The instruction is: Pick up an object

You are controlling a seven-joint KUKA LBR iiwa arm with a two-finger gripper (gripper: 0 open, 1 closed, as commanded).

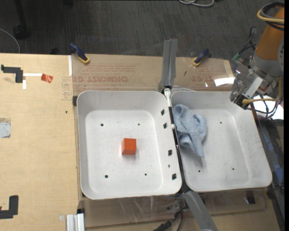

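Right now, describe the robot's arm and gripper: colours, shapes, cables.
The grey arm is a thick rounded tube with a broad orange band above the wrist. Thin dark cables run beside it, and a yellow cable loops over the top. The gripper is pale grey and angular.

arm (pixel 266 61): grey, rounded | orange band (pixel 271 36): above wrist | gripper (pixel 237 95): pale grey, dark cables nearby

The arm (pixel 270 43) comes in at the upper right corner of the camera view, with its orange band (pixel 272 34) sitting above the grey wrist (pixel 266 65). From there it slants down and to the left. The gripper (pixel 243 91) hangs at its lower end, tilted the same way.
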